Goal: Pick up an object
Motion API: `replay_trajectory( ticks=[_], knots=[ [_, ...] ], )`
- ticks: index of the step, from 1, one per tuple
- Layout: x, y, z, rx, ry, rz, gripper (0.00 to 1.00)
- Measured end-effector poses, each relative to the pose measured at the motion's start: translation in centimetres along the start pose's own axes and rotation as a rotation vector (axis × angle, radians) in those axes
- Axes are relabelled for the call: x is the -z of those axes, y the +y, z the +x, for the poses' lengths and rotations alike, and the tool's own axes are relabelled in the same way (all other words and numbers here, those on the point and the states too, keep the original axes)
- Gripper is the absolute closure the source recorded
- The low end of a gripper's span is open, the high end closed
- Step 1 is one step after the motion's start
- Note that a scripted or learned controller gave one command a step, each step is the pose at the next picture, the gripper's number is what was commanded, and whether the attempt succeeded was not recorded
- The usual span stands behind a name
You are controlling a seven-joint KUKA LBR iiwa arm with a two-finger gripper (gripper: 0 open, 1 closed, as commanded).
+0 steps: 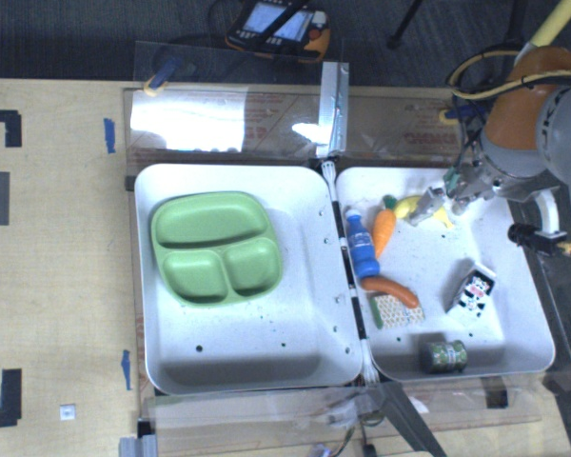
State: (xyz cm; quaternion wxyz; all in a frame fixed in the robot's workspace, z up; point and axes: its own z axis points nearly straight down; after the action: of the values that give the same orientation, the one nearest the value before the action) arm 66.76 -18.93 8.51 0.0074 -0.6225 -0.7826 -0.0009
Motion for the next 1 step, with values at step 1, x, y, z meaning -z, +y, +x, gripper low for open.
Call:
replay_trajectory(
  ticks=[1],
  knots=[
    [0.41,-0.41,-0.31,0.002,-0.005,0.015,1.0]
  ],
)
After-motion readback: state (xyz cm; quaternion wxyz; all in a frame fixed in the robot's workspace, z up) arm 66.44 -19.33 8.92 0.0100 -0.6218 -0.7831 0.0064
